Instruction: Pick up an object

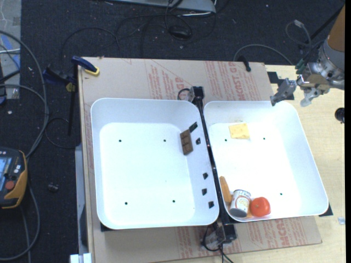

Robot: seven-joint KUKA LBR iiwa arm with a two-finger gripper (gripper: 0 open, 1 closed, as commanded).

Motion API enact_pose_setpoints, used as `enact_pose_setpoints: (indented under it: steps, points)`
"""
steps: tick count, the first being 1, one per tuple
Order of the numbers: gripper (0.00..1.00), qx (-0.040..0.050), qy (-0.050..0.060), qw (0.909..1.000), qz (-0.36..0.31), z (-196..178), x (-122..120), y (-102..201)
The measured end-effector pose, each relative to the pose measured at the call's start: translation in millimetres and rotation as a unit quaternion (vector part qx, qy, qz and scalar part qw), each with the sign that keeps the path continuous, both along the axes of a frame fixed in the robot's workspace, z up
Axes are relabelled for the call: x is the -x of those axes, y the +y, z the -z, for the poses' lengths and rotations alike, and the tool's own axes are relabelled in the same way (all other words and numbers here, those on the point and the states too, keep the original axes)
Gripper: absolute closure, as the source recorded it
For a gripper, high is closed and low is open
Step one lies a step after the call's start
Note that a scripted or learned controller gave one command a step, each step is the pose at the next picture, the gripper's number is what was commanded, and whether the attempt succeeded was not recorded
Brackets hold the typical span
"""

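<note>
With spread, empty fingers, the gripper (296, 91) hovers beyond the right bin (307, 147), risking clipping its far rim descending.

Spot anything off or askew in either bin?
One thing: the brown bar in the left bin leans tilted against the wall beside the divider instead of lying flat. In the right bin, the can, tomato and carrot crowd the near corner.

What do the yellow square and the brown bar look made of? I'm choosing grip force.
Yellow square: probably soft foam or sponge, with a matte, slightly mottled face. Brown bar: likely hard plastic or wood, dark, matte and segmented. Too small to be sure.
</note>
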State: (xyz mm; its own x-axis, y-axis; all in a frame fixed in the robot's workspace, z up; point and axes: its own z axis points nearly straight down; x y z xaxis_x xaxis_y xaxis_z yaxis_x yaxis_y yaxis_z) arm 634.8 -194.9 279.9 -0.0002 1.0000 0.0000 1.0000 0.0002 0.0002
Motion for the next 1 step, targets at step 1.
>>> enact_pose_setpoints:
  steps: [1]
  points:
    - [0.00,-0.0009,0.004,1.0000,0.000,114.2,-22.6,-2.4]
